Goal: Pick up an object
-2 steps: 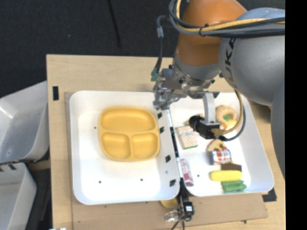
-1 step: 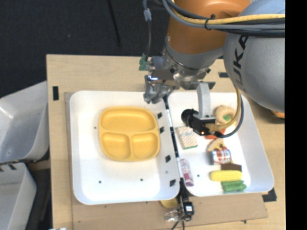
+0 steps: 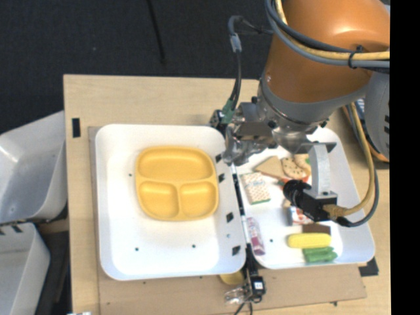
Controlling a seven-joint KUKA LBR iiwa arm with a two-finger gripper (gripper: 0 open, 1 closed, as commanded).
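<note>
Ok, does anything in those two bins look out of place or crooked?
One thing: a pink tube lies on the rims where the left bin meets the right bin. The yellow divided plate looks fine.

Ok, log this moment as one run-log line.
arm: over right bin | gripper: near bin's upper-left corner | held: nothing seen | left bin: yellow divided plate | right bin: small items

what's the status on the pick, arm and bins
Gripper low at the right bin's left rim, nothing seen in it. Small items lie loose in the right bin. Yellow divided plate sits alone in the left bin.
</note>
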